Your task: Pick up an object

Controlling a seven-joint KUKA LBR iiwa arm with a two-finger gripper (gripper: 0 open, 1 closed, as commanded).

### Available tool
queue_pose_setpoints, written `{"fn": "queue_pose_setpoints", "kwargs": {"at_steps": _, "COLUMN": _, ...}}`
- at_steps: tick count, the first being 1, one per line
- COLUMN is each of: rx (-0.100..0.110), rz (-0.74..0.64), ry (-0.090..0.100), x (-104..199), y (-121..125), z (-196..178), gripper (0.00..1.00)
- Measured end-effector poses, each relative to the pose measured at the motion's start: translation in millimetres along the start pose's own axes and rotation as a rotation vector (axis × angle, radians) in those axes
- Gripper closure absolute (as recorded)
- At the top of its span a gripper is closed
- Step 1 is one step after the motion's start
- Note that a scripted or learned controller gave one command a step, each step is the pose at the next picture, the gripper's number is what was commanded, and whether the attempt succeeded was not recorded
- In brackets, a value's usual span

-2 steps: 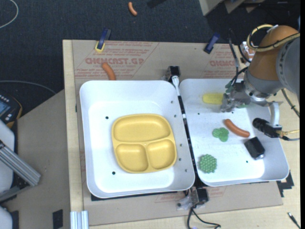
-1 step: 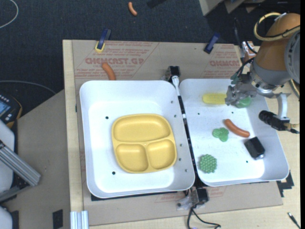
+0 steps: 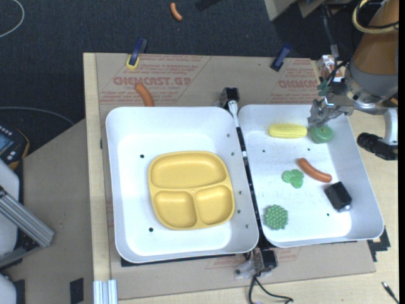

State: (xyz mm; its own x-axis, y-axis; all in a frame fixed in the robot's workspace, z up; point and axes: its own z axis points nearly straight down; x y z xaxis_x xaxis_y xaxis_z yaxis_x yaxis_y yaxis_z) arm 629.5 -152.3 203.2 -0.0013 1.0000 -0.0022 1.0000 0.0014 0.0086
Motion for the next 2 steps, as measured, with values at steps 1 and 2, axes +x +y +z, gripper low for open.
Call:
{"fn": "queue_pose_setpoints", "kwargs": {"at_steps": 1, "rx": 0.002, "rz": 0.000, "ry": 0.000, "x": -0.2, "y": 1.5, "z": -24.0, "gripper": 1.00}}
{"fn": "queue_pose_setpoints", "kwargs": {"at_steps": 2, "rx": 0.009, "rz": -0.004, "ry": 0.005, "x": 53.2, "y": -10.8, "z": -34.8, "gripper": 1.00}}
